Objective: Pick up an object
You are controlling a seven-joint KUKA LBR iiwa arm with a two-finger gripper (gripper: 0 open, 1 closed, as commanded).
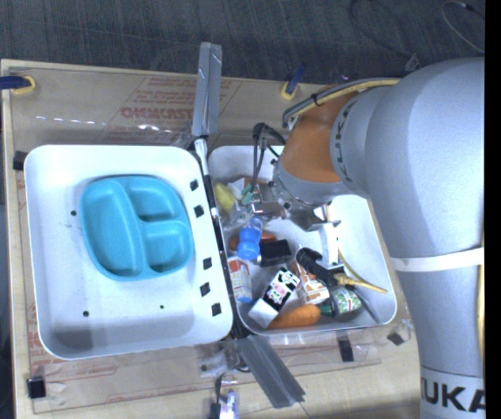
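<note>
Looming closest to the lens, the grey arm (434,190) fills the right side, its orange band (313,151) sitting over the upper part of the right bin (383,264). Below the band, the gripper (264,201) reaches down into that bin near its upper left corner, beside a yellow piece (224,197) that looks like a banana. Whether anything sits between its parts cannot be told, and their state is hidden by the wrist and the clutter.

Both white bins rest side by side on the table (85,81). The left bin (50,304) holds a single thing, a blue divided tray (137,225), lying flat toward its upper middle.

The right bin is crowded. A blue bottle (249,239) lies just below the gripper, with a black block (274,250) touching its right side. Lower down sits a black-and-white patterned box (277,291), and an orange carrot (293,316) lies along the bottom wall. A green can (346,303) rests near the lower right, beside a dark handled tool (317,266). A thin yellow stick (361,279) lies near the right wall. A white packet with red print (239,279) lies against the left wall.
</note>
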